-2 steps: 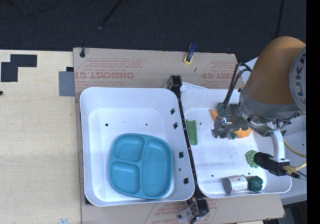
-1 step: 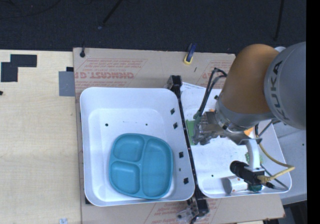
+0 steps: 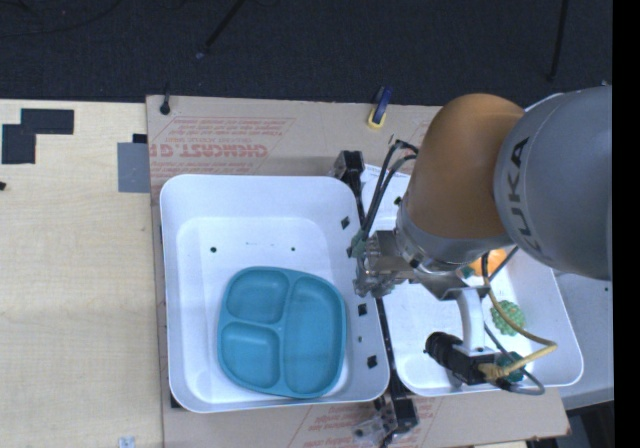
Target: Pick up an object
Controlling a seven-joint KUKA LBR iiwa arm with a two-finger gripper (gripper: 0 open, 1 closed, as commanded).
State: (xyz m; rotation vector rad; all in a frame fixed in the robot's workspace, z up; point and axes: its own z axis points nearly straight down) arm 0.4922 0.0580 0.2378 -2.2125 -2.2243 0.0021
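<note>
A blue divided plate (image 3: 283, 332) lies in the front part of the left bin (image 3: 200, 206). In the right bin (image 3: 566, 336) a small green knobbly object (image 3: 508, 317) rests near the right side. A bit of something orange (image 3: 494, 262) peeks out from under the arm. My gripper (image 3: 373, 274) hangs under the wrist at the left edge of the right bin, close to the wall between the two bins. The arm's bulk hides much of the right bin. I see nothing held.
The bins sit on a cardboard sheet (image 3: 230, 141) on the wooden bench. A blue and yellow clip (image 3: 379, 108) sits on the sheet's far edge. Black cables and brackets (image 3: 349, 168) stand between the bins at the back.
</note>
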